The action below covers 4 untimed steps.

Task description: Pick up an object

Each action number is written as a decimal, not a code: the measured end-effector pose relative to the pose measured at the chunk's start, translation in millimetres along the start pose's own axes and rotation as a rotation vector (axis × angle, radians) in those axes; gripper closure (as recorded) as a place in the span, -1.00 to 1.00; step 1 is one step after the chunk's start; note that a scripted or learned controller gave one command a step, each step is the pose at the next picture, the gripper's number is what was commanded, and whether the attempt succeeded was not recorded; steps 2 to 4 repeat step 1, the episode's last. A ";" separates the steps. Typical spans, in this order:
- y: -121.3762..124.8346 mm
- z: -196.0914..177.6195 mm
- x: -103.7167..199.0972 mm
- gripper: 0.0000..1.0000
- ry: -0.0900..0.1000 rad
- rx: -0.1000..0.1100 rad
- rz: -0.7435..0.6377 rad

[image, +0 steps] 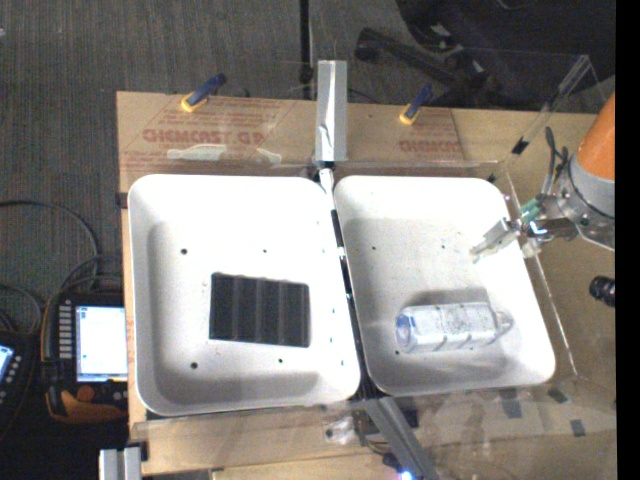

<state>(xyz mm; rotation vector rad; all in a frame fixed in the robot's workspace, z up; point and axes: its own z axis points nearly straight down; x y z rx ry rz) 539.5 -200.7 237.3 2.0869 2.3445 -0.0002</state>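
A clear plastic bottle [452,328] lies on its side in the right bin [420,208], near that bin's front wall, cap end pointing left. A black ribbed rectangular pad [260,310] lies flat in the middle of the left bin [170,208]. My gripper [500,236] hangs over the right bin's right edge, up and to the right of the bottle and well apart from it. Nothing is visible in the gripper. The arm's orange band [618,143] shows at the right edge of the view.
A metal post [331,113] stands behind the seam between the two bins. Two clamps [203,92] [417,103] hold the board at the back. A handheld pendant with a screen [92,346] lies on the floor to the left of the bench.
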 end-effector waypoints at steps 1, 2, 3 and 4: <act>-27.3 31.0 -6.7 -1.00 0.000 0.001 -0.106; -27.3 31.0 -6.7 -1.00 0.000 0.001 -0.106; -27.3 31.0 -6.7 -1.00 0.000 0.001 -0.106; -27.3 31.0 -6.7 -1.00 0.000 0.001 -0.106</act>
